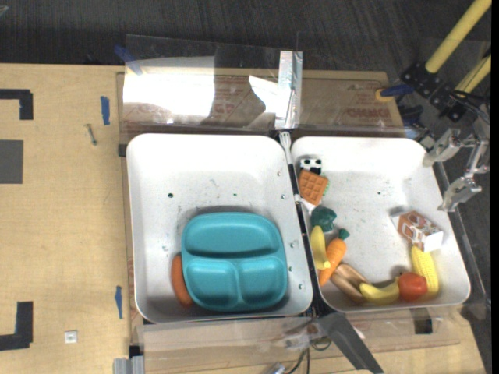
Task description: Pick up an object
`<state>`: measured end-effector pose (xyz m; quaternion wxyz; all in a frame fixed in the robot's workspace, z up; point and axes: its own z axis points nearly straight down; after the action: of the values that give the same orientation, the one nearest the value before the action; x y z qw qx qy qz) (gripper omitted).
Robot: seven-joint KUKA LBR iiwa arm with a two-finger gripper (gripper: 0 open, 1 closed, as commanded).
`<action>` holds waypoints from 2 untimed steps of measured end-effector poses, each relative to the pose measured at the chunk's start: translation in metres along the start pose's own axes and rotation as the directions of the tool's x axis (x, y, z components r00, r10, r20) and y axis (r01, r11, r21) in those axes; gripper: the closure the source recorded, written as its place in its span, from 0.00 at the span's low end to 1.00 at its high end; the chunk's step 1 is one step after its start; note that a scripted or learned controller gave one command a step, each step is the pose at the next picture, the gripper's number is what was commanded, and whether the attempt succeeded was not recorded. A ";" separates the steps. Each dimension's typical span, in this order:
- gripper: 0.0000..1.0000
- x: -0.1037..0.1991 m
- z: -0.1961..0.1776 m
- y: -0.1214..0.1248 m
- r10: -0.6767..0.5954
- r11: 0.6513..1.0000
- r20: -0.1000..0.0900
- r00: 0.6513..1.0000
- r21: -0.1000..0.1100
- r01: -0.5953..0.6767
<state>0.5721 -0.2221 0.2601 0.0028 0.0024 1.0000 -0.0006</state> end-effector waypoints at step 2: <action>0.00 0.088 0.163 0.026 0.197 0.980 0.005 0.980 0.001 -0.197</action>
<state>0.4852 -0.1963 0.0962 0.0050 0.1014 0.9948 -0.0012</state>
